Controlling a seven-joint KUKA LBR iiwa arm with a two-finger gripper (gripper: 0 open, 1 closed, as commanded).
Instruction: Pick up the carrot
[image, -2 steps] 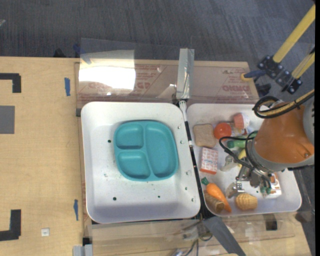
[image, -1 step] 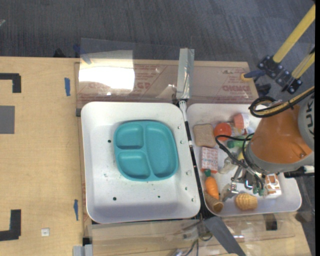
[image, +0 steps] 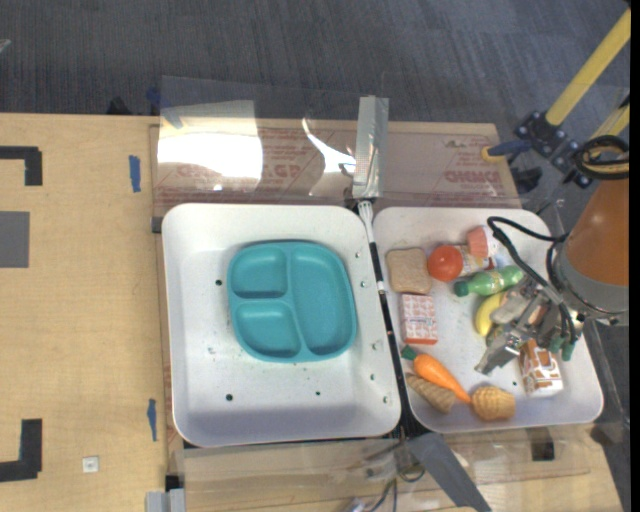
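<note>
The carrot (image: 441, 373) is orange with a small green top and lies slantwise near the front left of the right bin (image: 590, 400). Its green end points toward the bin divider. My gripper (image: 506, 335) hangs low over the middle right of that bin, about a hand's width to the right of the carrot and apart from it. Its fingers (image: 498, 354) look open, with nothing between them. The grey arm with its orange band (image: 606, 240) comes in from the right.
A tan cone-like piece (image: 428, 392) and a brown pastry (image: 492, 403) lie right beside the carrot. Two small cartons (image: 419, 319) (image: 541, 369), a banana (image: 484, 316), a green vegetable (image: 490, 282), a tomato (image: 445, 263) and a bread slice (image: 407, 270) crowd the bin. The left bin holds a teal divided plate (image: 293, 300).
</note>
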